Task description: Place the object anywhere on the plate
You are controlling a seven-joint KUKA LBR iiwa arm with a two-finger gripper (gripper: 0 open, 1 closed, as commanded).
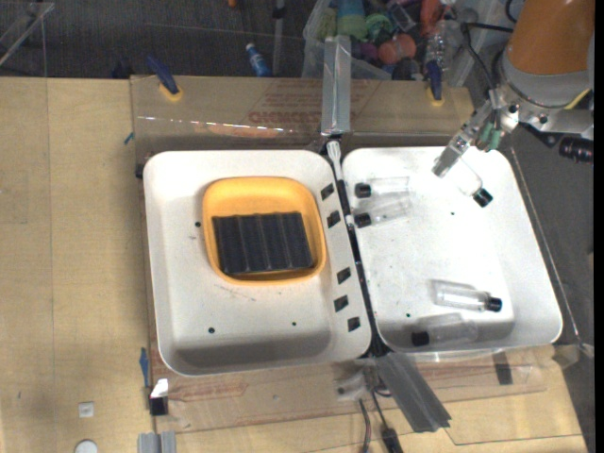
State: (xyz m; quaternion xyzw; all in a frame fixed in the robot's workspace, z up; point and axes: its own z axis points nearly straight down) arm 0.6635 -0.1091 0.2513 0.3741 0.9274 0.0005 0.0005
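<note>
A yellow plate (219, 201) sits in the left bin (175, 253) with a black ridged block (262, 242) lying on it. Several clear vials with black caps lie in the right bin (528, 253): two near its left wall (382, 189) (385, 212), two near the front (462, 297) (442, 330), and one at the back right (475, 189). My gripper (447, 162) hangs over the right bin's back edge, just up and left of that back-right vial. Nothing is visibly held.
A row of black clips (338, 243) runs along the divider between the bins. A clear box of coloured toys (387, 12) stands behind the bench. The arm's orange band (552, 17) is at the top right.
</note>
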